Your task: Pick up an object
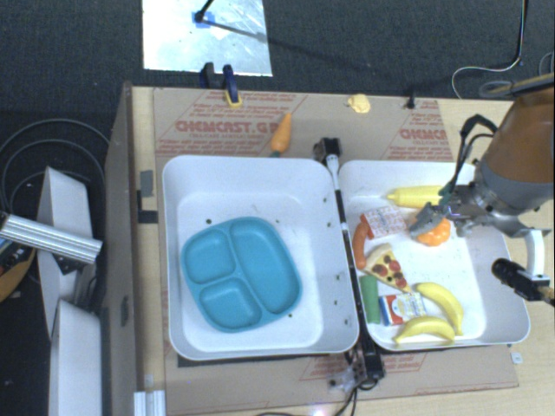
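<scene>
My gripper hangs low in the right bin, at the end of the grey arm that comes in from the right. It is right over an orange fruit and touches or nearly touches its top left side. A yellow corn-like piece lies just behind the gripper. A small red and white packet lies to its left. Nearer the front are a pizza slice, a red sausage, a green stick, a small carton and two bananas.
The left bin holds a blue divided plate. An orange carrot-like toy and a yellow bit lie on the cardboard behind the bins. A black part of the arm overhangs the right bin's right side.
</scene>
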`<state>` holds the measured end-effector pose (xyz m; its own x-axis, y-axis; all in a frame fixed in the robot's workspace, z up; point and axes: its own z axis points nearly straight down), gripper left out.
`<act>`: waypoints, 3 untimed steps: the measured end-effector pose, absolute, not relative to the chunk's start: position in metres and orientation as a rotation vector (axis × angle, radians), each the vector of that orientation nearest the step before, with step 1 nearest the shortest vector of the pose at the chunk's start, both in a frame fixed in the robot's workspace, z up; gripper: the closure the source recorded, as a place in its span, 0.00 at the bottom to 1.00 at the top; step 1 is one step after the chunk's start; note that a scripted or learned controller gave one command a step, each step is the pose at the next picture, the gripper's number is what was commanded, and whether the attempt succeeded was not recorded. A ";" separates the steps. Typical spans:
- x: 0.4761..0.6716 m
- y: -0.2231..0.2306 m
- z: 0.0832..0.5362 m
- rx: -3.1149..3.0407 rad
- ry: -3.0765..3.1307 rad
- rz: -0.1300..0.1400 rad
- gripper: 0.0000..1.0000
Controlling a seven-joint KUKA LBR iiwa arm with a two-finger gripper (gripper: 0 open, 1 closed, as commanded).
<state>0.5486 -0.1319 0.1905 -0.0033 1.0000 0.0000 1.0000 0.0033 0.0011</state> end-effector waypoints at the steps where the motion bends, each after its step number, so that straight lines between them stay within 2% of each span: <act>1: 0.594 -0.167 0.085 2.212 2.213 0.005 0.00; 2: 0.591 -0.163 0.095 2.217 2.221 0.003 1.00; 3: 0.622 -0.092 0.085 2.209 2.230 0.004 1.00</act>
